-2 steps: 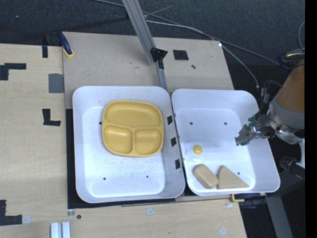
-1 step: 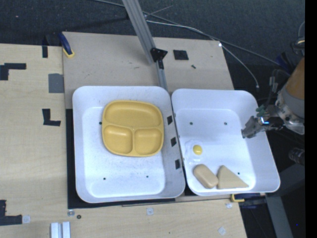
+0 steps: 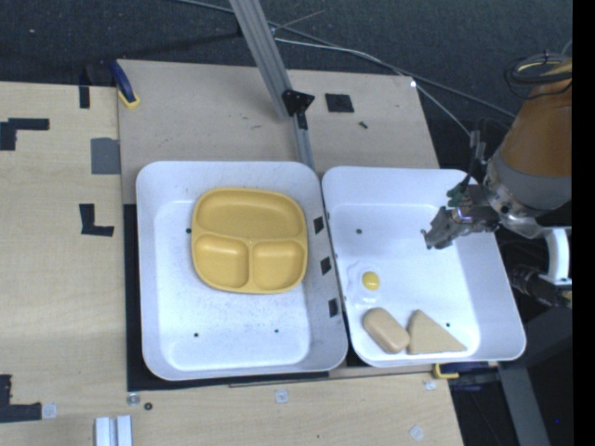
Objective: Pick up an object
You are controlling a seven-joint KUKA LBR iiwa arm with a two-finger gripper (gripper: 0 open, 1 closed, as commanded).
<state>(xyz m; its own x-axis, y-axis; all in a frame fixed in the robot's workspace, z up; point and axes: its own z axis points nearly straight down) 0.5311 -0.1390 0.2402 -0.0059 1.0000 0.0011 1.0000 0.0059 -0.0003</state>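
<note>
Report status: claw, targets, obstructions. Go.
Claw over right bin, upper right, nothing visibly held. Small yellow piece, tan oval, tan wedge lie near front wall. Nothing between claw and them.

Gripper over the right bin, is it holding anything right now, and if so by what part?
Nothing is held. The gripper hangs above bare floor of the right bin, apart from the yellow ball, the tan oval piece and the tan wedge.
</note>
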